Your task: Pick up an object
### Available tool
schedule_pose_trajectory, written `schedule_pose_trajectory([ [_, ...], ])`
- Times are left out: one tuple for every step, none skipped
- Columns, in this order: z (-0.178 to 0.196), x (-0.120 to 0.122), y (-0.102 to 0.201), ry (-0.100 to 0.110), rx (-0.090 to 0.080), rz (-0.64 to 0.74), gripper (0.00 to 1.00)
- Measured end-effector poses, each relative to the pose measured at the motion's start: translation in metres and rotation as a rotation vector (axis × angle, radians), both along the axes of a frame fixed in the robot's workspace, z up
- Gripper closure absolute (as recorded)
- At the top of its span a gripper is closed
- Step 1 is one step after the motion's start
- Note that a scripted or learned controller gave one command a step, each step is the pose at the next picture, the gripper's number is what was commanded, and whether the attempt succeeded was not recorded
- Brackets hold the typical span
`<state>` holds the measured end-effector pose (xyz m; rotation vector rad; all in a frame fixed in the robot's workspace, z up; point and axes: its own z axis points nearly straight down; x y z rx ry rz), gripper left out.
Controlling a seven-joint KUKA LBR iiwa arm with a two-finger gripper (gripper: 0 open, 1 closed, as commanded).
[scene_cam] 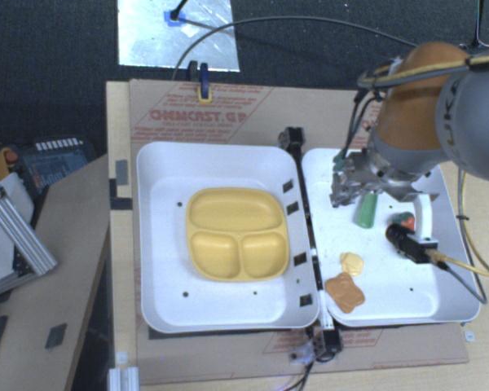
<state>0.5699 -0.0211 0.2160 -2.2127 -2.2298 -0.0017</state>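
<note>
Green tube (366, 210) lies in the right bin (448, 300) toward its far edge, with the claw (348, 187) low and just beside it. You cannot tell whether the claw is apart or together. Nothing looks held; judge grasp and lift both left. Yellow lump (352, 263) and orange lump (345, 292) sit near the front-left corner.

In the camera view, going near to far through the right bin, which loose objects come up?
orange-brown piece → pale yellow piece → green cylinder. The small red thing lies level with the cylinder, so it is left out.
</note>
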Motion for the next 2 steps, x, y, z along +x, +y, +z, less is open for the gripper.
schedule_pose_trajectory([
  [0.004, -0.005, 0.064, -0.002, 0.001, 0.003, 1.00],
  [-0.002, -0.019, 0.116, 0.001, 0.001, 0.002, 1.00],
])
